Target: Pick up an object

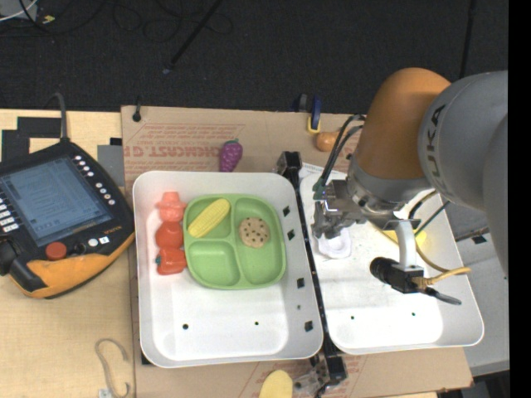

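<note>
My gripper point(331, 222) hangs low over the left side of the right bin point(398, 326), near the wall shared with the other bin. A small white object point(335, 246) lies on the bin floor directly under it; whether they touch is unclear. Part of a yellow object point(420, 240) peeks out behind the arm. In the left bin point(216, 330) sits a green divided plate point(224, 268) carrying a yellow corn cob point(207, 216) and a brown cookie point(254, 232). A red-orange toy figure point(169, 233) lies left of the plate.
A teach pendant point(54, 214) rests on the bench at the left. On the cardboard behind the bins lie a purple toy point(231, 154) and an orange object point(325, 139). A yellow object point(276, 384) sits at the front edge below the bins.
</note>
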Motion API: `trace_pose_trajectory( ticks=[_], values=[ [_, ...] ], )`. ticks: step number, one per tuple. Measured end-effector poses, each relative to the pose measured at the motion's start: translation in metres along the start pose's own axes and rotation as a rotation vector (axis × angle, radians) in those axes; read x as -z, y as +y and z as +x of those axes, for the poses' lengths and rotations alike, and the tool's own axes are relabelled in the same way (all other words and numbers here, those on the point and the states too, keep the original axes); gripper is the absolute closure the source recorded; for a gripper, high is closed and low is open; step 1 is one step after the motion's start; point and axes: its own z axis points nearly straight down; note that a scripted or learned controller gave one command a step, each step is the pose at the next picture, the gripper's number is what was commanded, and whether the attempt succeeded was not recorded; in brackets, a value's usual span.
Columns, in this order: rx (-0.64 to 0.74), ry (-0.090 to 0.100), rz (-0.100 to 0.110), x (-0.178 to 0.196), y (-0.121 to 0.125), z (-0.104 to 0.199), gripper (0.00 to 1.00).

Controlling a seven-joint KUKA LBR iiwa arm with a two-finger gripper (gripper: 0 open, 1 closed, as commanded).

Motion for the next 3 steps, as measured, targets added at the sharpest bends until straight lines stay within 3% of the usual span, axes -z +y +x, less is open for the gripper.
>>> trace_pose_trajectory(
  ticks=[1, 2, 3],
  values=[
    [0.004, 0.001, -0.004, 0.017, 0.011, 0.002, 1.00],
    [0.003, 0.000, 0.001, 0.003, -0.002, 0.003, 1.00],
    [0.008, 0.000, -0.004, 0.018, 0.010, 0.000, 1.00]
  ],
)
